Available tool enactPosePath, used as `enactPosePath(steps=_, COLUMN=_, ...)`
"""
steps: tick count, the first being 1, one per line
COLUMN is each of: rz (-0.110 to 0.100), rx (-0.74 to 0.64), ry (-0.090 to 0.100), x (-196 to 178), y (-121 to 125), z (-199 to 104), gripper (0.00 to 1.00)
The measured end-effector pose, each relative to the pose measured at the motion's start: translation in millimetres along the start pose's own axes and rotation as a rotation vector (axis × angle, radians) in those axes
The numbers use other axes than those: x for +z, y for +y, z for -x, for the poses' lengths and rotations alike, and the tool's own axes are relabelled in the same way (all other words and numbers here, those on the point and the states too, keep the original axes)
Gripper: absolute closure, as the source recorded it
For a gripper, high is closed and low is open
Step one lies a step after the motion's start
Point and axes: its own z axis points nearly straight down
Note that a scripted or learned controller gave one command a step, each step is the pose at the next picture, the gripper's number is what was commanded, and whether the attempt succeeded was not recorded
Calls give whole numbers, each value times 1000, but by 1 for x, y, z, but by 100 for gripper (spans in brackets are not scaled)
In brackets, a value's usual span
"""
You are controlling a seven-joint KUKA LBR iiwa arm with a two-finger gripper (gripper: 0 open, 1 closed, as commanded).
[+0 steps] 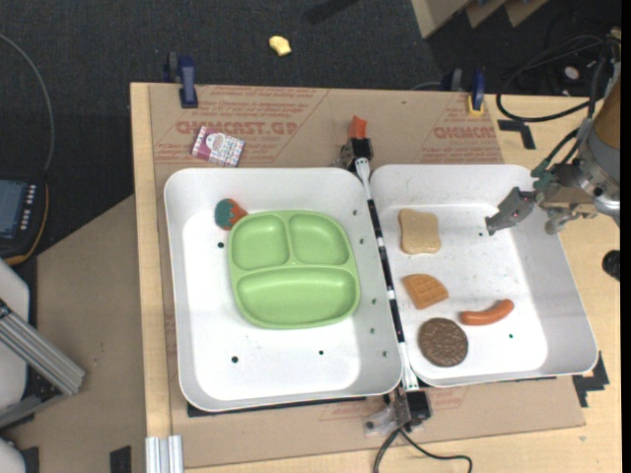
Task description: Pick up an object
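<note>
We'd go for the toast slice at the gripper's nine o'clock: light, stiff, grab its edges. Can't tell the gripper's state.

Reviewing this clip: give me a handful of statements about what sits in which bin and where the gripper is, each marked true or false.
1. The green divided plate lies in the left bin. True.
2. The sausage lies on the green plate. False: it lies on the floor of the right bin, near the round brown patty.
3. The gripper hangs over the right bin's upper right part with nothing between its fingers. True.
4. The right bin holds four food items. True: the pale bread slice, the orange waffle piece, the sausage and the patty.
5. The plate's compartments hold the bread slice. False: they hold nothing; the bread lies in the right bin.
</note>
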Motion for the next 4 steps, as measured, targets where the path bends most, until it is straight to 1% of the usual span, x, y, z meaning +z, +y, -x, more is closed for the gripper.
enactPosePath(steps=1, rz=-11, rx=6, ry=2, x=128, y=-13, z=54, gripper=0)
enactPosePath(steps=2, rz=-7, rx=3, ry=3, x=175, y=-48, z=53, gripper=0)
enactPosePath(steps=3, rz=4, rx=1, ry=-2, x=161, y=-44, z=53, gripper=100)
enactPosePath(steps=4, rz=9, rx=2, ry=-5, x=73, y=-47, z=68, gripper=100)
